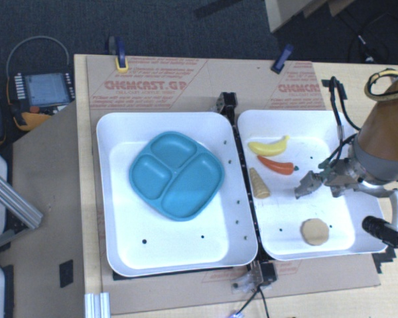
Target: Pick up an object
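Camera view — gripper (306,186) beside chili pepper (276,165)

Surfaces: mostly plastic over board.
Both white bins (113,197) smooth, semi-gloss plastic. Blue divided plate (177,175) matt plastic. Right of it, banana (268,146) and red pepper (276,165) glossy; round biscuit (315,231) dull, grainy. Counter (186,81) matt printed cardboard.
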Motion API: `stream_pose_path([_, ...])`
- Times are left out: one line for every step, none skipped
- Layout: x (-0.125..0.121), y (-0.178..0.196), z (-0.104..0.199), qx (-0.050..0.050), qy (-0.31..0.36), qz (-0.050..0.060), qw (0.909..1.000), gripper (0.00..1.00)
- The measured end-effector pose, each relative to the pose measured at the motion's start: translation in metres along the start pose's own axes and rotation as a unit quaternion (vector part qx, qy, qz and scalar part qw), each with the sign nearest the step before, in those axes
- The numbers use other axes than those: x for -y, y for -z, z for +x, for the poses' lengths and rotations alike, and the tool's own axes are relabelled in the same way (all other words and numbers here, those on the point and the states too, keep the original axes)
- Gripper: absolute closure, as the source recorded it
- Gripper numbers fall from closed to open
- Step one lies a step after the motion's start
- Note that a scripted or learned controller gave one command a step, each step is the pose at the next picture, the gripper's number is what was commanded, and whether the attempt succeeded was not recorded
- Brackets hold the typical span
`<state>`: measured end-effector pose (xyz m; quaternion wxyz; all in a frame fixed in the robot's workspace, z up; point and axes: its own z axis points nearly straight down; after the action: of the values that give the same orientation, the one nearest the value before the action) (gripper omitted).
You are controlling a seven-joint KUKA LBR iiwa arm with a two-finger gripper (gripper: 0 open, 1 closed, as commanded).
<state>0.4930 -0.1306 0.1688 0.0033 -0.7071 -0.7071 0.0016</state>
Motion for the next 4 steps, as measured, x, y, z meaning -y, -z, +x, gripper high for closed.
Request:
stream_pose_path([-0.004,-0.043,0.004,0.0,0.0,-0.002,1.0,0.0])
stream_pose_path([-0.005,-0.032,0.004,0.001,-0.001,-0.004,1.0,1.0])
stream_pose_path([0.001,0.01,0.002,0.002,0.0,-0.004,1.0,1.0])
stream_pose_path([0.0,0.053,0.006,0.002,0.001,-0.006,1.0,1.0])
